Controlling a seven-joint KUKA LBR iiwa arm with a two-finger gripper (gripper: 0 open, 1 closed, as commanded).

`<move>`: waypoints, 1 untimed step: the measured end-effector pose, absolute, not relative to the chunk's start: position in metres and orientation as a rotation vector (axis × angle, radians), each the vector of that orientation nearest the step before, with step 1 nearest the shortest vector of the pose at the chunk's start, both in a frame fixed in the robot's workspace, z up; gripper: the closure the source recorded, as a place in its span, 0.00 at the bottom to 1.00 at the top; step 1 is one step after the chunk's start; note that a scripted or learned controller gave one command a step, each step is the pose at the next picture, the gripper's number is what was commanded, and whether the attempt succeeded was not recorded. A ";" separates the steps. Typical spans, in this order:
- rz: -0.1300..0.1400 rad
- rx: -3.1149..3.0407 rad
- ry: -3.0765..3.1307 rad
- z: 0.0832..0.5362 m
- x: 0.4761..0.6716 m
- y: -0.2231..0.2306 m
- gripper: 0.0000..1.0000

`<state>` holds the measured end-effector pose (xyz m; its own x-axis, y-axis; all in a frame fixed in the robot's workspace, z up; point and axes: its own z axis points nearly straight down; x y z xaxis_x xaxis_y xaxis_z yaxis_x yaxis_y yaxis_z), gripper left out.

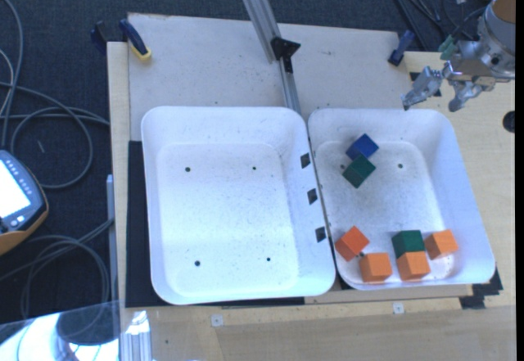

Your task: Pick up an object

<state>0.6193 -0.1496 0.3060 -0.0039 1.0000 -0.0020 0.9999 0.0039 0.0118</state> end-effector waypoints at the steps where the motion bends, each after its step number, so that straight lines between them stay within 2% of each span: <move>1: -0.007 2.224 2.229 0.152 0.665 -0.129 0.00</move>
<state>0.6653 -0.1288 0.1525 -0.0020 1.0000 0.0022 1.0000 0.0021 -0.0080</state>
